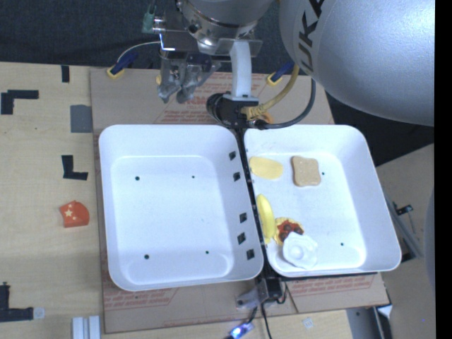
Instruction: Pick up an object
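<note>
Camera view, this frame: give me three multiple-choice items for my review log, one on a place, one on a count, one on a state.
1. Where does the red piece lie?
A. in the left bin
B. on the bench left of the bins
C. in the right bin

2. How many pale yellow pieces lie in the right bin?
A. none
B. two
C. five

3. How does the pincer stand relative to the bins?
A. above the bench beyond the far edge of the left bin
B. down inside the right bin
C. on the red piece

Answers:
1 B, it sits on the bare bench outside both bins.
2 B, a rounded yellow piece and a long yellow piece by the divider.
3 A, it hangs over the brown sheet behind the left bin's far rim.
</note>
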Action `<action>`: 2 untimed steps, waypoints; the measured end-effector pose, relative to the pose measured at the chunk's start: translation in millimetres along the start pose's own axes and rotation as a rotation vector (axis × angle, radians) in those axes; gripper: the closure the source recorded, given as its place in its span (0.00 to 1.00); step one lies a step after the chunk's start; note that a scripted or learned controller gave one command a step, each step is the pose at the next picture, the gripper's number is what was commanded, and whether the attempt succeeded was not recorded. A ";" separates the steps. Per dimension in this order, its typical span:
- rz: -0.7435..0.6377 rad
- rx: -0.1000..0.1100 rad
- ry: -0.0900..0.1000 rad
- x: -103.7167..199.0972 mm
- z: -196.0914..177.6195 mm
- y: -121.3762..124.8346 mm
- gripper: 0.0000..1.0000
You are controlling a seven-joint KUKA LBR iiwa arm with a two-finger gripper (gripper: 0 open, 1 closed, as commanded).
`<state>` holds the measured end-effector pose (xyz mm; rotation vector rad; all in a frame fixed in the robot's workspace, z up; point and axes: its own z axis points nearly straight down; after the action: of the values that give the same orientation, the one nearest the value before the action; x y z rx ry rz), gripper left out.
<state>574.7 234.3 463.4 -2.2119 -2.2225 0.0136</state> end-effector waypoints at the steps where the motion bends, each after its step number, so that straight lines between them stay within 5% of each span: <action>1: 0.003 -0.008 0.001 -1.1 -2.7 3.6 0.00; 2: 0.002 -0.008 0.000 -0.5 -12.9 3.5 1.00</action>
<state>578.3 233.9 476.2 -2.2178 -2.2247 0.0047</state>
